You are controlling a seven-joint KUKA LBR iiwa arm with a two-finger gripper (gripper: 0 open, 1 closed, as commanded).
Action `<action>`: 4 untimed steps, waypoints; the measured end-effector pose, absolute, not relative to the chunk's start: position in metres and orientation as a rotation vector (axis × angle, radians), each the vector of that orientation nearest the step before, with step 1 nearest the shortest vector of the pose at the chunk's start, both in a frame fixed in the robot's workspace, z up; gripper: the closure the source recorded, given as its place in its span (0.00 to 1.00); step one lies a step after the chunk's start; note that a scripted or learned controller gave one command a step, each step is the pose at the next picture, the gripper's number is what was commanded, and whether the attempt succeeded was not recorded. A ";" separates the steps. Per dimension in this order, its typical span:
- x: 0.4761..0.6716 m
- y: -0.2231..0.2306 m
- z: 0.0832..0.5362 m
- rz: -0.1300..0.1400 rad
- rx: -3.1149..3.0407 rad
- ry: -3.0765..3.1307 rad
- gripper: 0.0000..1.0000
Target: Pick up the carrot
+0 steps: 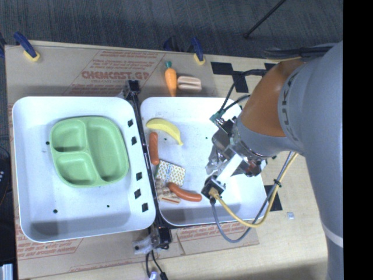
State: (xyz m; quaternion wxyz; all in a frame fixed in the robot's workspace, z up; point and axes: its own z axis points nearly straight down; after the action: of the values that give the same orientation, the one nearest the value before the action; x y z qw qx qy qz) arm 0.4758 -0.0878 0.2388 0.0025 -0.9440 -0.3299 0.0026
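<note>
Near end of the right bin (195, 217): a sausage (185, 193) lies beside a checkered packet (170, 171). The gripper (223, 150) sits above this bin's floor, apart from all items; jaw state cannot be determined. Farther in: a second sausage (154, 147) and a banana (165, 130). The left bin (35, 214) holds a green plate (88, 150). The carrot (170, 81) lies on cardboard (105, 72) beyond the right bin's far rim, beside a bun (189, 84)

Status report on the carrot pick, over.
Gripper over the right bin, well clear of the carrot. Carrot lies outside the bins on the bench, beside a bun. Bin's far rim sits between them.
</note>
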 end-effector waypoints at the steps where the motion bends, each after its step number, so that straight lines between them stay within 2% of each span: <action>1: 0.476 -0.100 0.309 0.004 -3.088 -0.560 1.00; 2: 0.476 -0.100 0.309 0.005 -3.087 -0.560 0.00; 3: 0.475 -0.150 0.195 0.008 -3.107 -0.428 0.00; 4: 0.476 -0.149 0.205 0.011 -3.101 -0.439 1.00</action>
State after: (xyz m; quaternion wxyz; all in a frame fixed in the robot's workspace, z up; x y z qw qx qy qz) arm 0.4758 -0.1492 0.2052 0.0048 -0.9901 -0.1402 0.0035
